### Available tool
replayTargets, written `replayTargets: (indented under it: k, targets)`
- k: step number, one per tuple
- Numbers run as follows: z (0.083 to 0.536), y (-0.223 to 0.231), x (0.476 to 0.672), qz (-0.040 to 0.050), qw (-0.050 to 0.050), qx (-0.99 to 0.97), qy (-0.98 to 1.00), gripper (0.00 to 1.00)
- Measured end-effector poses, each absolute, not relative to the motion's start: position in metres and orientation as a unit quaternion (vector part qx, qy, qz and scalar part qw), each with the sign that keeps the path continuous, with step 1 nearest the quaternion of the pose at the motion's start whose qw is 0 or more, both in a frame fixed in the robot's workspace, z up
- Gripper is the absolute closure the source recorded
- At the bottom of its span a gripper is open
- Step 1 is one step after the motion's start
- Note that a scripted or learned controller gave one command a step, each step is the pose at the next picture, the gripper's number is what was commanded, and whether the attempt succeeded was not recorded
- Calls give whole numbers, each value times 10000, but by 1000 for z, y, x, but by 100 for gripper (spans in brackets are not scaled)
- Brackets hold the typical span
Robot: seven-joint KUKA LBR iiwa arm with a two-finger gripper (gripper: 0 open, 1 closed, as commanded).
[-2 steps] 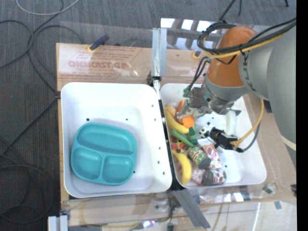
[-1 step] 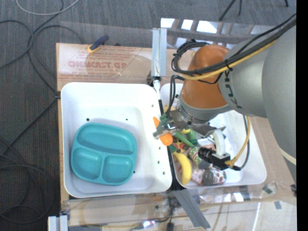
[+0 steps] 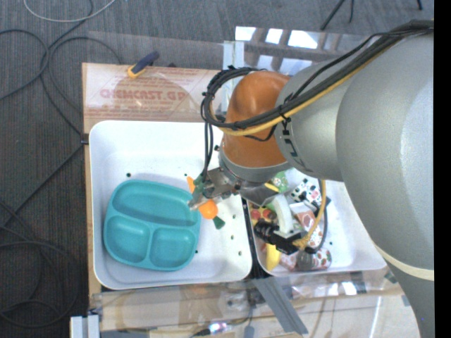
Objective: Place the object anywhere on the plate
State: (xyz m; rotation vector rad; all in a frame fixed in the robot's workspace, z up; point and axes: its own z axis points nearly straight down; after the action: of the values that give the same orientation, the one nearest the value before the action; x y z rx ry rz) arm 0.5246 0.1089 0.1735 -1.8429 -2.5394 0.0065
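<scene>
Camera view: a teal, three-compartment plastic plate [image 3: 151, 224] is seen lying in the left shallow white bin [image 3: 134, 136]. The pincer [image 3: 204, 197] is positioned at the plate's right rim, clenched on a small orange-and-green toy object [image 3: 207, 208]. Mixed small items [image 3: 292, 220] are heaped in the right white bin [image 3: 349, 248].

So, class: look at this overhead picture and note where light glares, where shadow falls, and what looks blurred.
Camera view: glare whitens the clear panels behind the bins; the arm shades the right bin; the teal plate is evenly lit and sharp; the hand and small orange piece look soft.
</scene>
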Motion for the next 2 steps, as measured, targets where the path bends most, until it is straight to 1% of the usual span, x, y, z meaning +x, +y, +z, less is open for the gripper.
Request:
replayTargets:
  k: [1,2]
  targets:
    - [151,115,533,28,23,-6872,-7265,100]
    - [196,142,529,28,9,-7068,-7074,100]
